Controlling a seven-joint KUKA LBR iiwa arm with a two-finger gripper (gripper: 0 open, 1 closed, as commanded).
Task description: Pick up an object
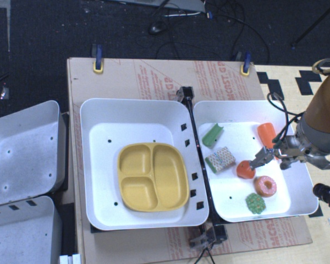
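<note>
The right bin holds several small objects. A green block lies at its back left and a speckled cube sits just in front of it. An orange cylinder lies at the back right. A red round piece sits mid-bin, with a pink donut and a green bumpy ball in front of it. My gripper hangs low over the bin, just right of the red piece and in front of the orange cylinder. I see nothing held in it.
The left bin holds a yellow divided plate. A black divider runs between the bins. The arm comes in over the right bin's right rim, with cables trailing above it. Spare white trays lie left of the bench.
</note>
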